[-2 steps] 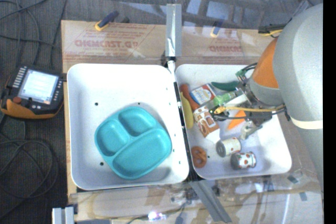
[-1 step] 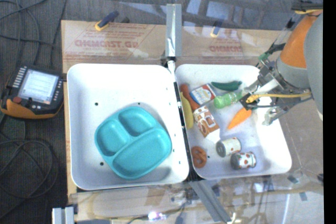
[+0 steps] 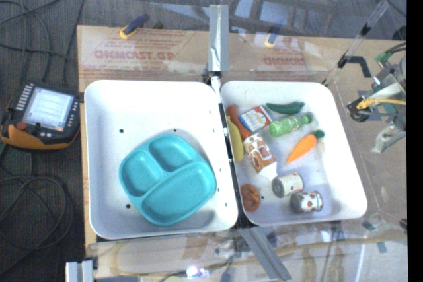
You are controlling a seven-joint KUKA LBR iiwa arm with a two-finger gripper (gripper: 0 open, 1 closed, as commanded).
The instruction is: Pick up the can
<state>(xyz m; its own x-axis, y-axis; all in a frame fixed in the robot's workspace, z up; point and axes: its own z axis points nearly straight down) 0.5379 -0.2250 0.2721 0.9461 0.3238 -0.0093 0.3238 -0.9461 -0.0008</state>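
Two small cans lie in the right bin (image 3: 344, 142), near its front edge. One silver can (image 3: 287, 184) rests on its side, its end facing left. Just to its right and nearer the front sits a second can (image 3: 306, 201) with a red and silver label. The two almost touch. Nothing covers either of them.
The right bin also holds a carrot (image 3: 304, 147), a green bottle (image 3: 289, 125), a dark green vegetable (image 3: 285, 107), a small carton (image 3: 254, 119), a brown box (image 3: 259, 154), a banana (image 3: 235, 139) and a brown round snack (image 3: 250, 196). A teal divided plate (image 3: 168, 179) lies in the left bin (image 3: 99, 142). Cables and brackets (image 3: 382, 102) stand right of the bins.
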